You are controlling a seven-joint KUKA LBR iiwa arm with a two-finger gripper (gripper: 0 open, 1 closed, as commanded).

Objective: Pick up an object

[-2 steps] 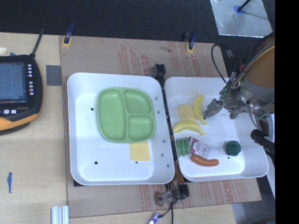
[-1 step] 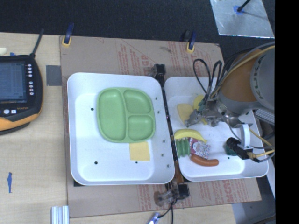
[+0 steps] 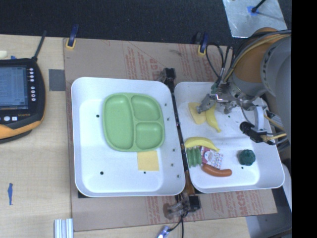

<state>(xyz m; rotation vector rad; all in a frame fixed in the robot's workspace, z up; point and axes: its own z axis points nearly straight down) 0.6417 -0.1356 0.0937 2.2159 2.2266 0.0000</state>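
Near the right bin's [image 3: 277, 180] far edge, the gripper [image 3: 207, 104] is hovering, fingers spread, over a yellow banana [image 3: 212, 118]; closing on it looks like the next step.

Two white bins sit side by side: the left bin [image 3: 84, 133] and the right bin [image 3: 262, 175]. One green divided plate [image 3: 132, 121], one yellow square [image 3: 148, 160]. Two bananas [image 3: 200, 143] [image 3: 213, 119], one sausage [image 3: 216, 171], one dark green ball [image 3: 246, 157], one red-and-white packet [image 3: 213, 158].
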